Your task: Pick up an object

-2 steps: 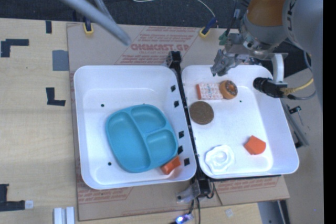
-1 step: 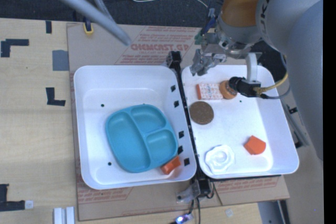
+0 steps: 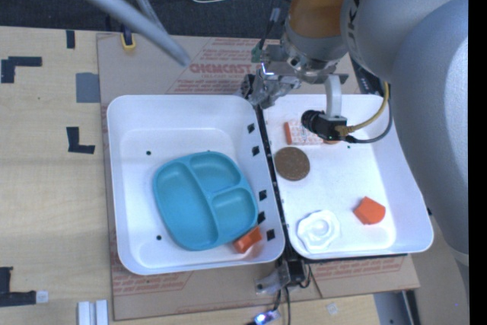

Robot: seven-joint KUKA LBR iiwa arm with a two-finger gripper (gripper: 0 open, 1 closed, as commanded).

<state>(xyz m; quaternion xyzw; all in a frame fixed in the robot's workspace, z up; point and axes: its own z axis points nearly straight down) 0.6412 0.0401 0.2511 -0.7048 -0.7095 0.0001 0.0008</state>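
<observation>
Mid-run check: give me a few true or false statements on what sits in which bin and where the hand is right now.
1. The blue divided plate lies in the left bin. True.
2. The brown disc lies in the left bin. False: it is in the right bin.
3. An orange block lies in the right bin. True.
4. The white swirl-shaped piece rests on the plate. False: it lies on the right bin's floor.
5. The hand is over the plate. False: it is near the bins' shared far edge.
</observation>
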